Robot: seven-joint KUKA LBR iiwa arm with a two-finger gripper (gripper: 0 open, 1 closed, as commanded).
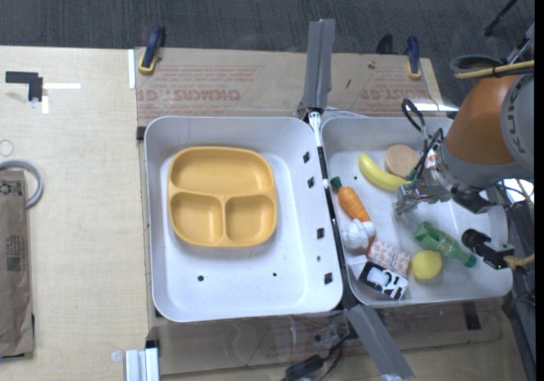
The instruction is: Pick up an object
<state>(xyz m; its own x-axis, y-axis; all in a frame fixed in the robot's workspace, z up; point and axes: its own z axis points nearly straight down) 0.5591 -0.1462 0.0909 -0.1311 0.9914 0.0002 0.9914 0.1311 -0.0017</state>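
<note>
Gripper hangs low in the right bin; whether it is released or clenched cannot be told. Left bin carries a yellow divided plate. Just left of the gripper lies a banana, then a carrot; a green bottle and lemon sit just below it.

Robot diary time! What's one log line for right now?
hand: over right bin, beside banana | holding: nothing seen | left bin: yellow plate

Grey arm with a broad orange band, black cables, and a metallic pincer.
</note>
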